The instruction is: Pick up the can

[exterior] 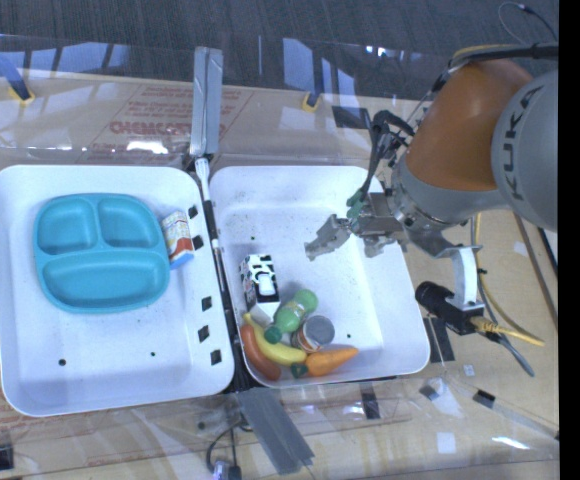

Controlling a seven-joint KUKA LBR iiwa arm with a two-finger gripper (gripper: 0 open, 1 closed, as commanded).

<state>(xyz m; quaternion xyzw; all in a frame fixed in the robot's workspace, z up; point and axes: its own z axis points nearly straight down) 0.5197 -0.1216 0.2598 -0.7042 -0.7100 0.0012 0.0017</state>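
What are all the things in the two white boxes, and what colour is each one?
Bins: two, white, side by side on the bench.
Divided plate: one, blue, left bin.
Small carton: one, white and red, left bin, beside the plate.
Can: one, silver, right bin, near corner.
Banana: one, yellow, beside the can.
Carrot: one, orange, front of the can.
Green toy: one, right bin.
Black-and-white toy: one, right bin.
Gripper: one, grey, above the right bin.

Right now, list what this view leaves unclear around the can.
- can: its lower side, hidden behind the carrot and banana.
- pincer: finger state, blurred and too small.
- small carton beside the blue tray: label too small to read.
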